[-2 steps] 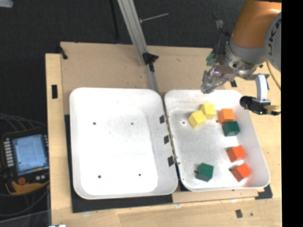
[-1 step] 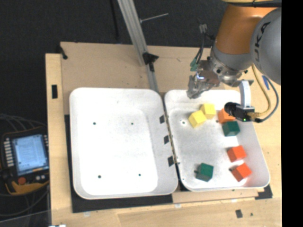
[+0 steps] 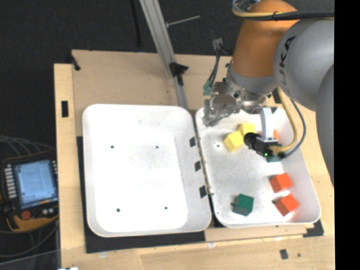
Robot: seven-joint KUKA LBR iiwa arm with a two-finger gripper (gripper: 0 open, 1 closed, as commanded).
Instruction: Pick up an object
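Note:
My gripper (image 3: 214,114) hangs over the far left corner of the right bin (image 3: 225,167), under the orange band of the arm. A yellow block (image 3: 233,142) lies just in front of it, with a second yellow piece (image 3: 247,130) beside it to the right. Two orange blocks lie at the bin's right side, one (image 3: 280,182) above the other (image 3: 286,204). A green block (image 3: 243,204) sits near the bin's front edge. I see nothing between the fingers.
The left bin (image 3: 140,167) lies beside the right one, joined by black clips. A metal pole (image 3: 163,44) slants up behind the bins. A handheld pendant (image 3: 31,187) lies off the bench at the left. A black and green cable part (image 3: 264,148) hangs by the yellow blocks.

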